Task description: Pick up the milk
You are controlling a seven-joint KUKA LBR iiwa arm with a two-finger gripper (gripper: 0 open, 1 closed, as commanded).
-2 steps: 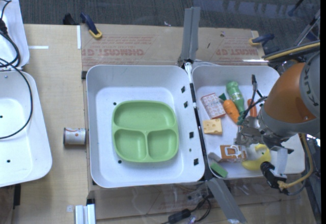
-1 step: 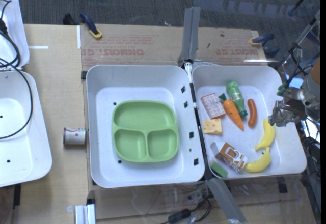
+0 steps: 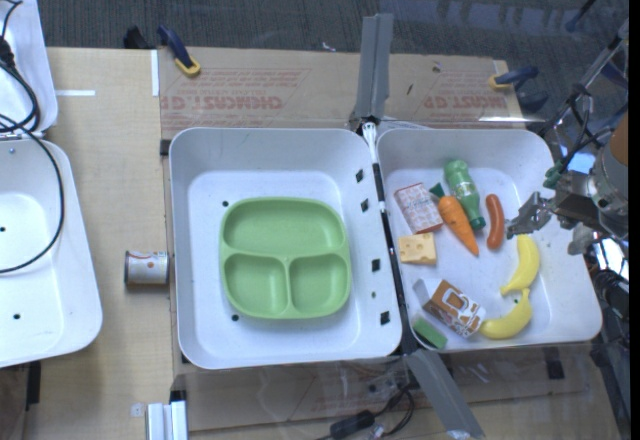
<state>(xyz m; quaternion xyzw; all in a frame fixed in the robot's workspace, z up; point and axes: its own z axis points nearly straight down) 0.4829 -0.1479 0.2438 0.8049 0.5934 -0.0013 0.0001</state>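
- The milk (image 3: 453, 309) lay tilted in the right bin (image 3: 470, 150), just beside the banana (image 3: 513, 290).
- The gripper (image 3: 524, 220) hovered above that banana's upper end, well apart from the milk, jaws spread and holding nothing.

We see the grey arm's two-finger gripper (image 3: 532, 218) at the right bin's rim, its fingers too blurred to read, the arm itself cut off by the right edge, 1 white curved tub (image 3: 40, 258) cropped at the left edge
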